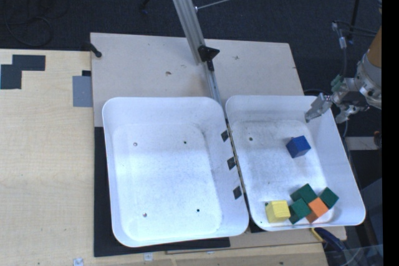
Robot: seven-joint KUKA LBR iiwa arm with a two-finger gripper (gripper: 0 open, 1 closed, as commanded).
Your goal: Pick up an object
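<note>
Several small cubes lie in the right bin. A blue cube sits alone near its middle. At the bin's front right corner are a yellow cube, an orange cube and green cubes packed close together. My gripper hangs over the right bin's far right rim, above and to the right of the blue cube. It is open, with nothing between its fingers.
The left bin stands beside the right one, joined by black clips. A slanted aluminium post rises behind the bins. Cables and a stand hang at the far right by the arm.
</note>
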